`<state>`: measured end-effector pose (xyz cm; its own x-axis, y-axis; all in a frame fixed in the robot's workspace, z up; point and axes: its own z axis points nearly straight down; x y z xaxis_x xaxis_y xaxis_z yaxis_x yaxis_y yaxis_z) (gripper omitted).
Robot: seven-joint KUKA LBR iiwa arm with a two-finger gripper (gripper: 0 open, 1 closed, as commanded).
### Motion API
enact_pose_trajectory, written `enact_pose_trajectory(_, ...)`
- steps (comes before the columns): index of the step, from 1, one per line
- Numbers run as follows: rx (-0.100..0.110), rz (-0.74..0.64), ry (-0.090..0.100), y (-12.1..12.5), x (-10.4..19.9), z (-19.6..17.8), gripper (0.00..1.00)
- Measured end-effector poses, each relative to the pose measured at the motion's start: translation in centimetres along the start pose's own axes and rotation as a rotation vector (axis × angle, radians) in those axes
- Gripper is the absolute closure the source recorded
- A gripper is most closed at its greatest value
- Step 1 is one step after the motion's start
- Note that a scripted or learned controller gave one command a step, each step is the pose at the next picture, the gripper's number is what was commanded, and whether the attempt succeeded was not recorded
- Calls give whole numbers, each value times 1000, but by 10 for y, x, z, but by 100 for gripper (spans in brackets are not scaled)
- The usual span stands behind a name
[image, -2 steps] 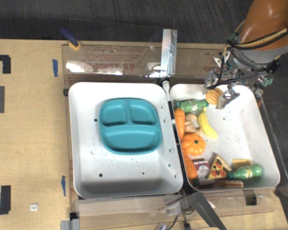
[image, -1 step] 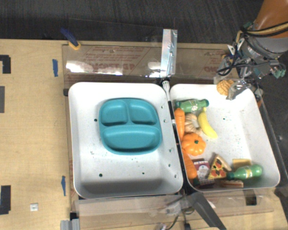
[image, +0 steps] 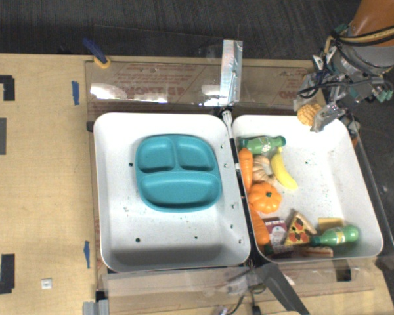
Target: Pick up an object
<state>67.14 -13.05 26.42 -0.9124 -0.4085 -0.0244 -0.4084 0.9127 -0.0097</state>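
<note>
- The gripper [image: 322, 113] is at the upper right of the picture, over the top edge of the right bin [image: 328, 169].
- A small yellow bumpy toy [image: 306, 114] sits right by its fingers. It looks pinched there, but I cannot tell for sure.
- The other toys lie lower left of the gripper, along the bin's left wall: a green bottle [image: 261, 143], a banana [image: 284, 171], a pumpkin [image: 265, 197].
- The banana's long side runs up and down.
- The middle of the right bin is bare, so there is room to move.
- The left bin [image: 111, 176] holds a blue tray [image: 177, 172].
</note>
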Motion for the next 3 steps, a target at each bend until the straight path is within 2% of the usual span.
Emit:
enact_pose_trajectory(1,-9,-18,19,-22,15,27,100)
enact_pose_trajectory(2,-7,71,18,27,54,33,100)
enact_pose_trajectory(3,-7,177,17,20,-3,65,100)
